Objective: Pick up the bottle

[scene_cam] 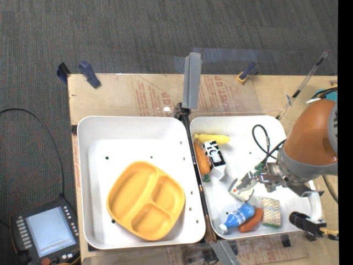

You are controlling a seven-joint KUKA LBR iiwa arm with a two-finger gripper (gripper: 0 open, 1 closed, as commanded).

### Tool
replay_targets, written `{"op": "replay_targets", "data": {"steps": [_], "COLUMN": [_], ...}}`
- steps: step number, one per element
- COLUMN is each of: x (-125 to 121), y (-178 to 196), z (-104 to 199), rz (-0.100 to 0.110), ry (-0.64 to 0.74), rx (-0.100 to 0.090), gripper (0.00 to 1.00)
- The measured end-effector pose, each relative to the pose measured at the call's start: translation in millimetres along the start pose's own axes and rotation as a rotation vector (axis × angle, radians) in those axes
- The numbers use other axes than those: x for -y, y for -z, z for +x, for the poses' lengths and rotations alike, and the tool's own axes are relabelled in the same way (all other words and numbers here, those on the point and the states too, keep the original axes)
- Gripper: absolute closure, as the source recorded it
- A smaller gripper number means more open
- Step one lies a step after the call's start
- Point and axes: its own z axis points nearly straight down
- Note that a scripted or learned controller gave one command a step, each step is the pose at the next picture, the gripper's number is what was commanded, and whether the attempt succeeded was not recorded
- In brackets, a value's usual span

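The bottle is blue with a white cap and lies on its side near the front edge of the right bin, cap pointing left. My gripper hangs over the middle of that bin, a short way behind the bottle and apart from it. Its fingers look open with nothing between them. The grey arm with its orange band reaches in from the right.
A red sausage touches the bottle's right side, with a tan textured block next to it. A banana, a black-and-white box and an orange toy lie at the bin's left. The left bin holds a yellow divided plate.
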Motion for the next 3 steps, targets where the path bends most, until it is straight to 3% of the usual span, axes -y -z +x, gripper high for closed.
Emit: {"op": "replay_targets", "data": {"steps": [1, 2, 3], "x": [-23.1, -21.9, -1.4], "y": [-51.7, -43.2, 48.5], "z": [33.1, 31.4, 96.9], "rz": [0.001, 0.005, -0.002], "ry": [-0.113, -0.122, -0.013], "rx": [0.000, -0.002, 0.002], "gripper": [0.00, 1.00, 1.00]}}
